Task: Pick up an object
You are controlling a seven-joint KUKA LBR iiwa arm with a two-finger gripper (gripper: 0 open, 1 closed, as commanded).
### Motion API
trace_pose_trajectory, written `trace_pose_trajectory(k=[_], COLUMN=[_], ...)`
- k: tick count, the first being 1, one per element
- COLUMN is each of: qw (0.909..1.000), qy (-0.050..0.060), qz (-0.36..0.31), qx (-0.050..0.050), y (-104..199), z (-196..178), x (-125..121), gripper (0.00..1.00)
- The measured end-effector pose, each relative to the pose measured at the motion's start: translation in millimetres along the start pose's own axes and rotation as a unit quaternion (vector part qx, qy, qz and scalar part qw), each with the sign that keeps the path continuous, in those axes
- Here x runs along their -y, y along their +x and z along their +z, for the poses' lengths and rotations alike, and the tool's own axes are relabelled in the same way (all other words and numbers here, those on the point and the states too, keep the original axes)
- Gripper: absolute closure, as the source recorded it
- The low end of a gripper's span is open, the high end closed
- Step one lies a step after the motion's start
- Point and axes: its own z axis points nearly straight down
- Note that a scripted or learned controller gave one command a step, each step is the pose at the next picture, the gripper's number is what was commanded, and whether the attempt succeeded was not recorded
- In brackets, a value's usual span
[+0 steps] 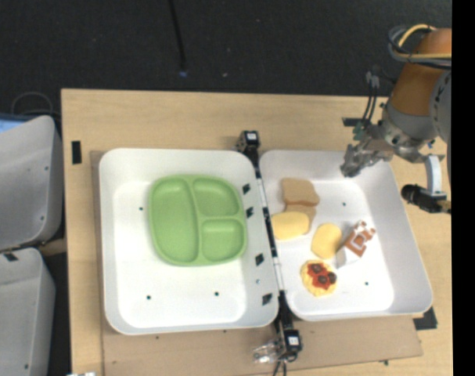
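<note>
Right bin (378,292), near edge: pizza (320,278), flat. Behind it a yellow piece (325,240), long axis tilted toward the far right, and a carton (360,239) on its side. Further back a second yellow piece (290,225), then bread (299,192). All loose, likely scattered as pick targets. Left bin (120,288) holds a green tray (196,219). Farthest: gripper (353,165) over the right bin's back corner, nothing visibly held; finger opening cannot be told.

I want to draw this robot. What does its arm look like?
The arm is grey with a wide orange band above the wrist. A yellow cable loops over its top, with thin dark wires running down beside it. The gripper at its end is small, dark and metal-looking.
</note>
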Motion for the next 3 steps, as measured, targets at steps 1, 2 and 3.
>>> trace_pose_trajectory(k=[1, 2, 3], qw=[1.0, 1.0, 1.0], qy=[-0.002, 0.001, 0.002], qz=[0.001, -0.001, 0.0], qx=[0.0, 0.0, -0.001], y=[-6.8, -7.6, 46.6], z=[-64.6, -76.2, -80.3], x=[-1.6, -2.6, 16.9], gripper=[1.0, 1.0, 1.0])
